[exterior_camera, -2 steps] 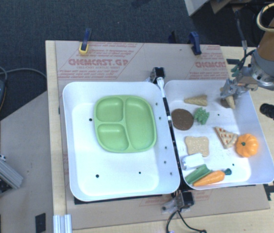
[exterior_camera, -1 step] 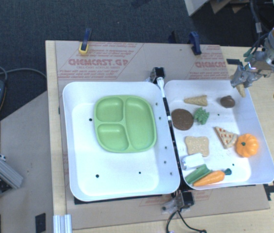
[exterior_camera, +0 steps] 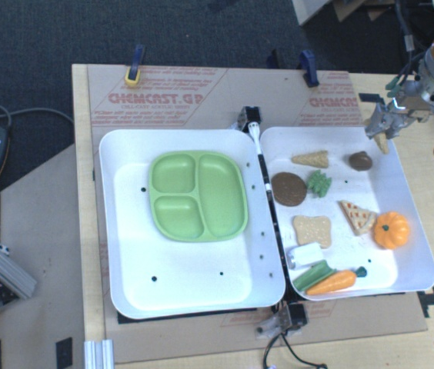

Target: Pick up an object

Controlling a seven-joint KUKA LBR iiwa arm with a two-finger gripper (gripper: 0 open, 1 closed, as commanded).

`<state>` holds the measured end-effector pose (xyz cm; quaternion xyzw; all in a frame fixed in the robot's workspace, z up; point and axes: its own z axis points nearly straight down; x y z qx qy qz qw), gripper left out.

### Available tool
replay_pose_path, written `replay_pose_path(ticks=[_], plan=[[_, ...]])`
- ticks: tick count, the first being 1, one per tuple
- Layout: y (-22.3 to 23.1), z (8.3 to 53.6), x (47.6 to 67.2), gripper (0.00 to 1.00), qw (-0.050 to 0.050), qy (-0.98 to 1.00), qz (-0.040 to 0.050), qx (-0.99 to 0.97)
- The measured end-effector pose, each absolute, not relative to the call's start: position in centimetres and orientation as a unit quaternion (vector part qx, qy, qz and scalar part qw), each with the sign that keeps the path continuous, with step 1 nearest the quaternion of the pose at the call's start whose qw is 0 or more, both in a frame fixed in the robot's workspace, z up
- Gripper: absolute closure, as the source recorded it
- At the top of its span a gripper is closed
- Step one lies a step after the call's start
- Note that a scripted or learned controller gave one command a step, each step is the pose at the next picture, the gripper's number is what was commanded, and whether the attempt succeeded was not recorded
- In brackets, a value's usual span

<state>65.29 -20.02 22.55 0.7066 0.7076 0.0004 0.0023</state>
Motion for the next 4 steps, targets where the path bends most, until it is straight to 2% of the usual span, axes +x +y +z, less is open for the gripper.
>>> replay_pose_path(ticks=[1,3,4], plan=[[-13.8,22.7,64.2,1.0,-0.002,0.709,0.0006,0.705],[-4.4,22.6,60.3,1.0,-0.002,0.709,0.0001,0.705],[1.4,22.8,60.0,1.0,-0.002,0.709,0.0004,0.705]])
